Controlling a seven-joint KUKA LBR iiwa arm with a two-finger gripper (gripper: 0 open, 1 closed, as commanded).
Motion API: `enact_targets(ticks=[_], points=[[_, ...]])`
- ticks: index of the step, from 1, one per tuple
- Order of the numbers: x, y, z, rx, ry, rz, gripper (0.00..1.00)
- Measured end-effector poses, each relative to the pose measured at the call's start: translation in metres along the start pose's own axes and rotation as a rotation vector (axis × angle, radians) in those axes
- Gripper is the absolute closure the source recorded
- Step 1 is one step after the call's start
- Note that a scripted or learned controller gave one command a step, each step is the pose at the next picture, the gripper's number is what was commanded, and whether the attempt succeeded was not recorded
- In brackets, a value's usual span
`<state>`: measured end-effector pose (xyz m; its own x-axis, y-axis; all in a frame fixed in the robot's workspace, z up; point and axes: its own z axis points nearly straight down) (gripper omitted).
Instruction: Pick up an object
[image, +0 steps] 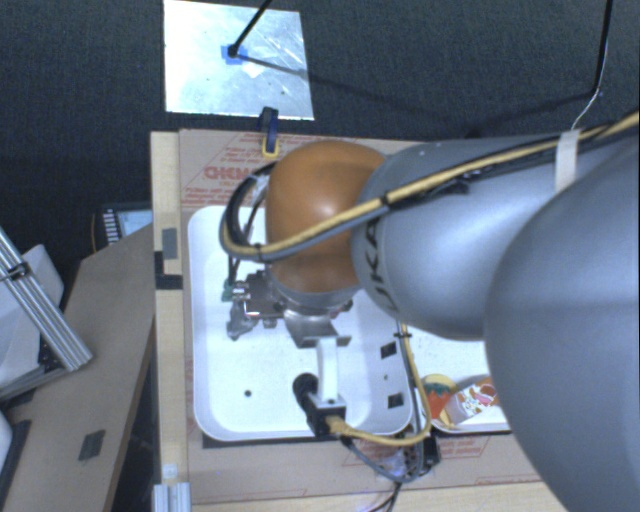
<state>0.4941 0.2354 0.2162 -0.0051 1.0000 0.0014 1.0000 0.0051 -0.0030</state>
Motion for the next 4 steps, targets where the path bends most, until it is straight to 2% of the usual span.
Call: enact_targets(ticks=[1,2,3,4], points=[[-0.016,-0.008,0.012,-0.001,-0.002,0.006,0.0],[-0.003,0.11,0.082,-0.006,-0.002,0.003,0.0],[-0.02,0.052,-0.034,-0.011,0.003,0.006,0.0],[-0.002,0.046,-0.018,-0.002,-0.001,0.0,0.0]])
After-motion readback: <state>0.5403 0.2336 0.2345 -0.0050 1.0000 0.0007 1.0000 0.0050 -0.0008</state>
